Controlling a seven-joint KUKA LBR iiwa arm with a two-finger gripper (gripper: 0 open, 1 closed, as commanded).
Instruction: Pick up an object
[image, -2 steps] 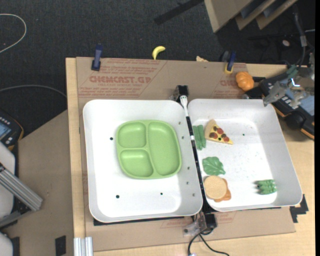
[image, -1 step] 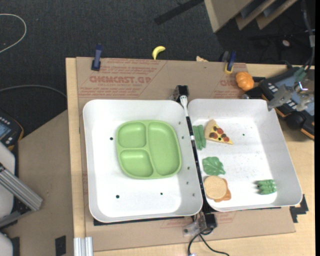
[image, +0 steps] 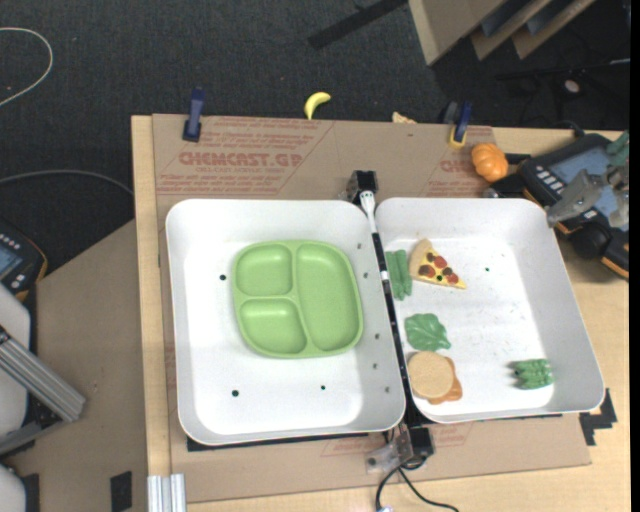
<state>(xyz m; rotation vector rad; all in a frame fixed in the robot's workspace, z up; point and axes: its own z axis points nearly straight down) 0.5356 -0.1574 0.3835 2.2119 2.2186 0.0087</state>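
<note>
The right bin (image: 520, 225) holds several toy foods. A pizza slice (image: 437, 266) lies near its back left, with a green pod (image: 399, 273) beside it against the left wall. Nearer the front are a green leaf (image: 427, 330) and a round tan sandwich (image: 433, 378). A small green ruffled piece (image: 532, 374) sits at the front right. The gripper (image: 590, 200) shows as grey and black hardware past the bin's back right corner, outside the bin and well apart from all the foods.
In the left bin (image: 190, 300) rests a green divided plate (image: 297, 298). On the cardboard behind the bins lie an orange ball (image: 489, 160), a small banana (image: 316, 102) and two blue clamps (image: 193, 115) (image: 460, 122). A cable (image: 400, 470) hangs off the front edge.
</note>
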